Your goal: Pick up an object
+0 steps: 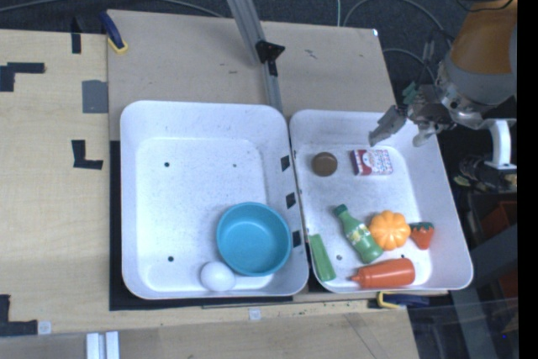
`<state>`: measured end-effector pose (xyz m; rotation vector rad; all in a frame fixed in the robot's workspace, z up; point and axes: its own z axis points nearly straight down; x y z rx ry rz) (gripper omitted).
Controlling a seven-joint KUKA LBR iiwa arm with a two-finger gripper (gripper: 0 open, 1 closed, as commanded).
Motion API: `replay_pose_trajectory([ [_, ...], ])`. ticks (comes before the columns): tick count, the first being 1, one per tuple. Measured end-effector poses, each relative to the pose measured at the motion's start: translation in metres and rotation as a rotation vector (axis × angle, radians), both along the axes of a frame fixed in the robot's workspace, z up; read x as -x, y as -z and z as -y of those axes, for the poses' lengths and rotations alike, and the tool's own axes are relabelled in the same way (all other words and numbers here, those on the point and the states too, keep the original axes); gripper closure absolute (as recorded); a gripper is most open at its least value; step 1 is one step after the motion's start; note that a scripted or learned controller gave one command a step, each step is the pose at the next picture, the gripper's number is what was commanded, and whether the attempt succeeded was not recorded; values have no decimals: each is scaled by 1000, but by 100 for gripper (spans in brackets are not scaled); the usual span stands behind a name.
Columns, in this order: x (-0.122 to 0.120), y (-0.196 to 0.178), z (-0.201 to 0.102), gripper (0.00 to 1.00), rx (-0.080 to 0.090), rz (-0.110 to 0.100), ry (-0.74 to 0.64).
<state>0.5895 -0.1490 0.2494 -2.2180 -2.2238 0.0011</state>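
Note:
My gripper (pixel 402 130) hangs over the upper right part of the right bin (pixel 437 172), open, with nothing between its two fingers. Just below it lies a small red and white packet (pixel 371 161). A brown round disc (pixel 324 164) sits to the packet's left. Lower in that bin are a green bottle (pixel 357 234), an orange pumpkin (pixel 389 229), a small red piece (pixel 422 234), a red-orange carrot-like toy (pixel 384 273) and a green stick (pixel 321 257) at the left wall.
The left bin (pixel 168 139) holds a blue bowl (pixel 253 238) and a white ball (pixel 217 275) near its front edge. A grey pole (pixel 244 8) slants over the bench behind the bins. Cables lie at the back right.

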Motion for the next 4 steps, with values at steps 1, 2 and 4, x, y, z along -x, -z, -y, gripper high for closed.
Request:
replay_pose_trajectory([
  [1,0,0,0,0,0,0,0],
  [2,-5,46,3,0,1,-5,1],
  [4,9,160,-1,0,-1,-7,1],
])
